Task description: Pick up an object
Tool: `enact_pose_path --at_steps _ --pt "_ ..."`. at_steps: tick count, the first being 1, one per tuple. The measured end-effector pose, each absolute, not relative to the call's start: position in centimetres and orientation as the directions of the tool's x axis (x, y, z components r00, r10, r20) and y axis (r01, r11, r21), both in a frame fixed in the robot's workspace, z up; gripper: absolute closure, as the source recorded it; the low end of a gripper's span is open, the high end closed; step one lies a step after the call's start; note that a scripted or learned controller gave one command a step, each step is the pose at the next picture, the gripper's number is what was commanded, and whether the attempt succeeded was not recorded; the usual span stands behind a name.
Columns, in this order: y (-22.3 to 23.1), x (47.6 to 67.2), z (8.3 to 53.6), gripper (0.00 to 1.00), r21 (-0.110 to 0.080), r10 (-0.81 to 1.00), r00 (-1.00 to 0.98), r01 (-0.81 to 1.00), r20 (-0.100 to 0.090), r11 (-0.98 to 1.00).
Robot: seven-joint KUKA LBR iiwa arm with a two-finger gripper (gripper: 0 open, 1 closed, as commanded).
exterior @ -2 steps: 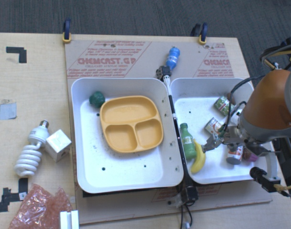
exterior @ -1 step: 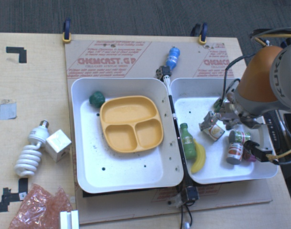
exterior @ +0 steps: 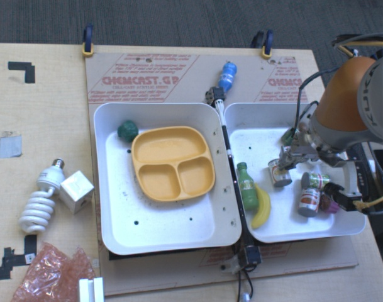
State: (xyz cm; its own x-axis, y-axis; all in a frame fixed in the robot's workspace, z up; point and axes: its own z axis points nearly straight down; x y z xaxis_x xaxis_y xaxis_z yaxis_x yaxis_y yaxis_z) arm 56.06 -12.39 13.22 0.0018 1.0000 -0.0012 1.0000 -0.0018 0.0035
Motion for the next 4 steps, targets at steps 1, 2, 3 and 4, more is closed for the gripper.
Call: enact_pose_path --at_steps 1,2,3,4 --pt "-12.4 56.0 13.2 0.0 0.002 1.0 0.001 1.0 -0.001 -0.001" --pt "-10.1 49.4 10.3 0.0 0.0 1.0 0.002 1.0 -0.001 -0.002" --pt "-10.1 49.6 11.3 1.0 0.002 1.0 0.004 1.0 -0.001 -0.004" --pt "-10.1 49.6 11.3 0.0 0.002 1.0 0.003 1.0 -0.001 -0.003"
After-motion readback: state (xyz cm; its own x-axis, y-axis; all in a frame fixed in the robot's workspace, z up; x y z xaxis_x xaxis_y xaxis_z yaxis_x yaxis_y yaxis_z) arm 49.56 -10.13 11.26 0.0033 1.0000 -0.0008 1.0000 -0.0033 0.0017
